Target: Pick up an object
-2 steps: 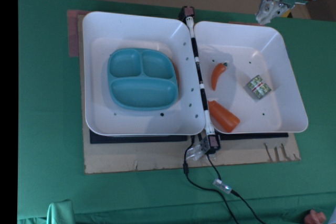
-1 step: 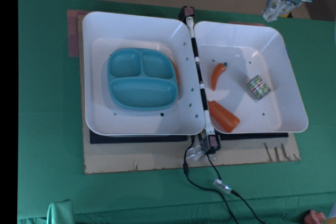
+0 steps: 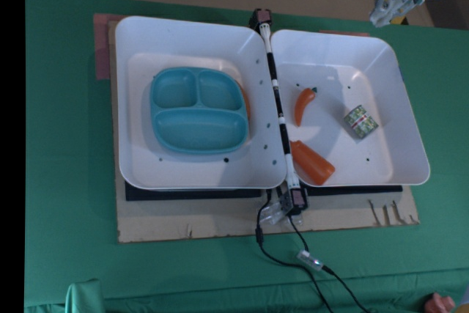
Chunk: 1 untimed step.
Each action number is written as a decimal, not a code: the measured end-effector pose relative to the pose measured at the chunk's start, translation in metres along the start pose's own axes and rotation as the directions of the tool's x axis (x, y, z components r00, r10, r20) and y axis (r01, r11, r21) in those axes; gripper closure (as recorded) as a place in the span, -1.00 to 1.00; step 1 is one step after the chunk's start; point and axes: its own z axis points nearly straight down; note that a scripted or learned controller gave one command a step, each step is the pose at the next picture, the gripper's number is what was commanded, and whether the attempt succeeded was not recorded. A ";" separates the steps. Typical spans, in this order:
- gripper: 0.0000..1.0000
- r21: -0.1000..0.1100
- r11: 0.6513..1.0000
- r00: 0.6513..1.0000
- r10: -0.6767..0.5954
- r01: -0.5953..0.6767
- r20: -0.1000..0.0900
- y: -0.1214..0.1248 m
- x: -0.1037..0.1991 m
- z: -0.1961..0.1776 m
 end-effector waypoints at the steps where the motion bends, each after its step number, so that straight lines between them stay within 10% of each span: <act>1: 1.00 0.000 1.000 1.000 0.001 -0.001 0.000 0.000 0.005 -0.015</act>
